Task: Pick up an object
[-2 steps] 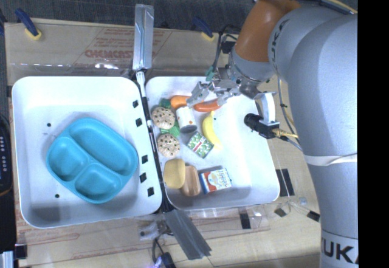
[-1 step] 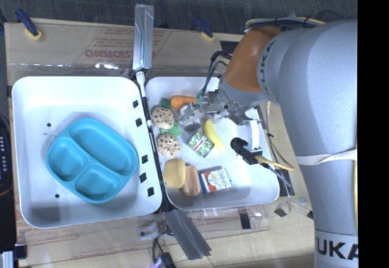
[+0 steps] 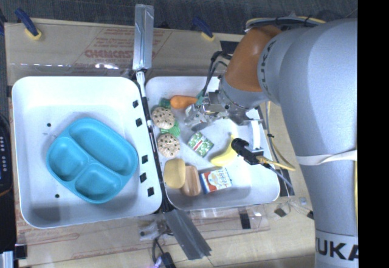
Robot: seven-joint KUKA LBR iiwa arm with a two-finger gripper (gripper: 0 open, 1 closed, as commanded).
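overhead | arm reads "kuka" | fingers over right bin, grip state unreadable | green carton below

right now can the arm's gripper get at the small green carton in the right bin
Probably yes. The gripper hangs in the right bin just above and beside the green carton, whose top lies uncovered. The banana and cookies crowd its sides, so a clean grasp is uncertain.

A single fixed camera looks down at a slant on the bench, far enough off to take in both white bins whole. The left bin lies left of centre and the right bin sits just beside it. The grey arm enters from the right, large and close to the lens.
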